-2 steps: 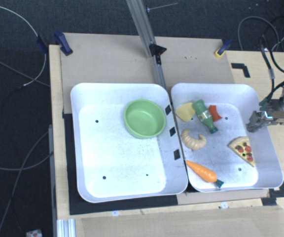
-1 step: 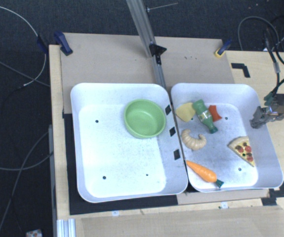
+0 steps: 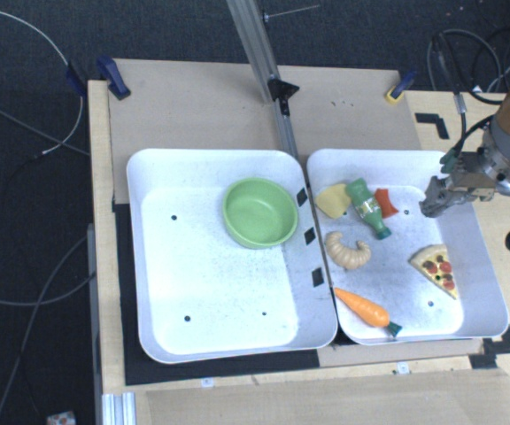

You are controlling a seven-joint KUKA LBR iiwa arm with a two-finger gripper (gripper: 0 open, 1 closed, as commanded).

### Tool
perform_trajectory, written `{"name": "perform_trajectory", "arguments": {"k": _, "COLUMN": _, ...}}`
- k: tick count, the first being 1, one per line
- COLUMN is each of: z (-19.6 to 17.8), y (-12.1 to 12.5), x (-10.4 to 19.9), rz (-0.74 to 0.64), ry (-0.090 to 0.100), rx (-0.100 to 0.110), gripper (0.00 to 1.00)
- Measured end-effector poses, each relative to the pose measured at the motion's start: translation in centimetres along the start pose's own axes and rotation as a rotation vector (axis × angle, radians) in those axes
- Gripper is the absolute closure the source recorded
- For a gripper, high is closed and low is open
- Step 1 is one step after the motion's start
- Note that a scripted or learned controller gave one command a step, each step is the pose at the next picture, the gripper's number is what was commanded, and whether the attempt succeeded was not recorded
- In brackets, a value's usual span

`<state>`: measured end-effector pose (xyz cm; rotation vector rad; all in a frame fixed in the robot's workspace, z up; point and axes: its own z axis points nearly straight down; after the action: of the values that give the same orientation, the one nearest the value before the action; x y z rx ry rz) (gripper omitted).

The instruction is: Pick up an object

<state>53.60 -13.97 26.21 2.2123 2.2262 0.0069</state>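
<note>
My gripper hangs over the right edge of the right bin, above and a little left of a pizza slice. I see nothing between its fingers. Further left in this bin lie a green bottle, a small red piece, a yellow piece, a beige croissant and an orange carrot near the front wall.
A green bowl sits in the left bin near its back right. A metal pole slants in from the top to the gap between the bins. Cables run at the far right.
</note>
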Motion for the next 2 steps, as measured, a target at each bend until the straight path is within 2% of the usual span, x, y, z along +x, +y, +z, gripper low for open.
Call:
{"name": "perform_trajectory", "arguments": {"k": 1, "z": 0.0, "y": 1.9, "x": 4.3, "rz": 0.001, "ry": 0.000, "rx": 0.001, "gripper": 1.00}}
{"name": "perform_trajectory", "arguments": {"k": 2, "z": 1.4, "y": 3.4, "x": 10.1, "rz": 0.000, "ry": 0.003, "rx": 0.009, "gripper": 1.00}}
